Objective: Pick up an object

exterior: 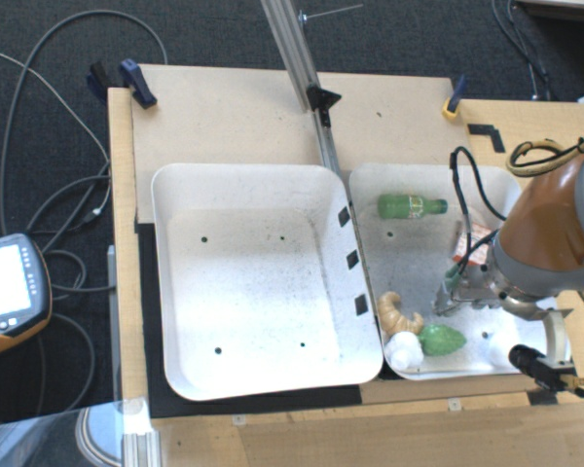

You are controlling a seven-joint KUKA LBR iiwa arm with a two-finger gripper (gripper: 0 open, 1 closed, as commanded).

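3 small things crowd the right bin's [419, 370] near corner: a green lump [442, 339], a white ball [404, 350], a tan piece [393, 310]. A bottle [411, 205] lies apart, easier to reach. The gripper [455, 298] hangs just above the lump; its opening cannot be told.

Matt speckled white plastic bins [243, 188], pale raw-looking wood bench [224, 115], glossy green plastic bottle [411, 205], brushed metal rail [290, 42], dark rough carpet-like floor [49, 115], glossy orange arm band [555, 217]
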